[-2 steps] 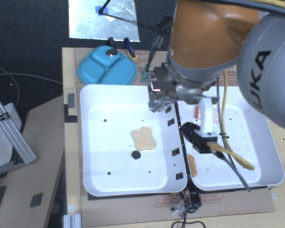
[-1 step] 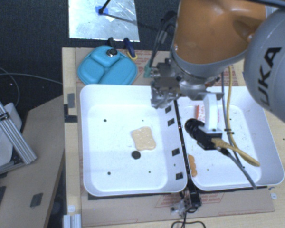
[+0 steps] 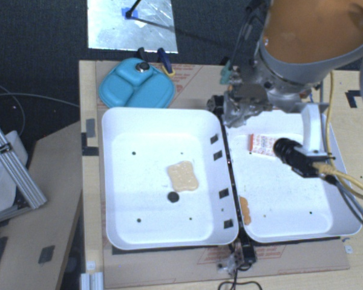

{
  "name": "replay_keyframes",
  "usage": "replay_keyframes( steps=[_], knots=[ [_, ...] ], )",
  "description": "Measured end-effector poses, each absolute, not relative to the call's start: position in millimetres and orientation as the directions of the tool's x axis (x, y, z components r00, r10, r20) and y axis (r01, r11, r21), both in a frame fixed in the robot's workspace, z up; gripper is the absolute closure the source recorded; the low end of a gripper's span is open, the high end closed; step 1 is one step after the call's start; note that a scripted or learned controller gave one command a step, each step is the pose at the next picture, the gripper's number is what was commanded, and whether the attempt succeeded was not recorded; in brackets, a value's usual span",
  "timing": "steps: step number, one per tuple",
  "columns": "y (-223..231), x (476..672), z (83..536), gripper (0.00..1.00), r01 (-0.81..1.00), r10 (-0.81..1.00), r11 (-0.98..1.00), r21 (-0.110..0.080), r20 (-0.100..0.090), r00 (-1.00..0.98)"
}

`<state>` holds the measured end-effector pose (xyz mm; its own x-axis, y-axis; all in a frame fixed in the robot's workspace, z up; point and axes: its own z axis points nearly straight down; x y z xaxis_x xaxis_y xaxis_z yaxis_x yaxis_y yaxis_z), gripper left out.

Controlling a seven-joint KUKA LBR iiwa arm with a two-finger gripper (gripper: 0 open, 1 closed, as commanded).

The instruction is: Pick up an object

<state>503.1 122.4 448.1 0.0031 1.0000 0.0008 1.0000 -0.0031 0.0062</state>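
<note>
White bins, with the gripper (image 3: 239, 110) at the far end of the divide between them.
A tan slice (image 3: 183, 176) and a small dark disc (image 3: 173, 197) lie in the left bin (image 3: 118, 139). A red-and-white packet (image 3: 263, 144) and a tan piece (image 3: 244, 210) lie in the right bin (image 3: 290, 205). I cannot tell whether the gripper is open or closed.

Looking down on a pale brown desk (image 3: 92, 192). Holding up a left white bin (image 3: 124, 186) and a right white bin (image 3: 290, 204), sitting side by side and touching down the middle. Also carrying a flat brown card sheet (image 3: 190, 77), lying under both bins. Bearing a blue tray (image 3: 136, 88) at the back, just behind the left bin, with a small blue-handled tool (image 3: 164, 59) resting close beside it.
</note>
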Motion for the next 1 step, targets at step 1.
replay_keyframes(
  steps=[1],
  knots=[
    [176.6, 484.9, 360.2, 1.0, 1.0, 1.0, 0.009, -0.007, -0.001, -0.009]
  ],
)
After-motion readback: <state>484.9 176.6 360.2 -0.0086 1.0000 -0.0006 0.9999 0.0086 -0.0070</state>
